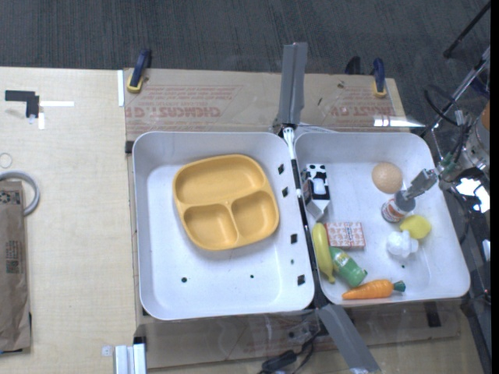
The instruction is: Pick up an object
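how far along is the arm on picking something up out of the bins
Early. Done: the gripper has reached into the right bin, beside the tan egg and the yellow lemon. In hand: nothing visibly held. The carrot, banana and other toys all lie on the bin floor. Left: grasp one and lift it.
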`<action>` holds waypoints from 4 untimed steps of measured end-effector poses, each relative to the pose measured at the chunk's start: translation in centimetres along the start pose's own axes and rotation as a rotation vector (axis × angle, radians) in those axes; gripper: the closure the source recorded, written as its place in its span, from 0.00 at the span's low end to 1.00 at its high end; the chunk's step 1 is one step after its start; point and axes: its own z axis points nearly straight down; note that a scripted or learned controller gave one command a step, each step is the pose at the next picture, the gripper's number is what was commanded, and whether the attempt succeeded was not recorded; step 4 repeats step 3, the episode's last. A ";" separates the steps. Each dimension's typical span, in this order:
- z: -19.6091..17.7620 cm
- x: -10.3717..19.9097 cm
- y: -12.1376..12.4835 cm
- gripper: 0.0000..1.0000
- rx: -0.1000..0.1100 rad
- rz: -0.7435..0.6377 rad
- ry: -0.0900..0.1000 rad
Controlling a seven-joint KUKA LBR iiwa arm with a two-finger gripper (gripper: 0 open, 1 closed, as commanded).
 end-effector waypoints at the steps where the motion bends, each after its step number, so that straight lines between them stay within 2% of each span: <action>1: 9.0 0.3 0.6 0.00 -0.001 -0.018 0.005; 2: 10.0 0.4 1.4 0.00 -0.002 0.013 0.009; 3: -0.1 -1.6 7.5 0.00 0.000 -0.118 0.000; 4: -0.1 -1.6 7.5 0.00 0.000 -0.118 0.000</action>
